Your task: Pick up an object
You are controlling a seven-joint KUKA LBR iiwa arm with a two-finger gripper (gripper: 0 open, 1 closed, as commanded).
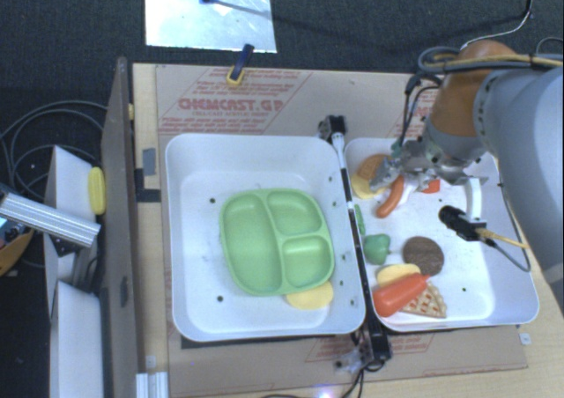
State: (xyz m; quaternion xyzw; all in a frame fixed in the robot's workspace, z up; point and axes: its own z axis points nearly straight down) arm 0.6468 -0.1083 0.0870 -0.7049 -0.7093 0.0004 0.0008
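My gripper (392,174) is low in the right bin (507,286), near its back left corner. An orange-red sausage (390,197) lies slanted right under it, its upper end touching or hidden by the gripper. A yellow-orange bun piece (365,173) sits just left of the gripper. A small red piece (430,185) shows on the gripper's right. Whether the sausage is gripped cannot be told.
Further forward in the right bin lie a green piece (376,246), a brown patty (425,254), a yellow piece (397,273), a carrot (399,294) and a waffle (431,305). The left bin (198,176) holds a green divided plate (275,242) and a yellow piece (309,298).
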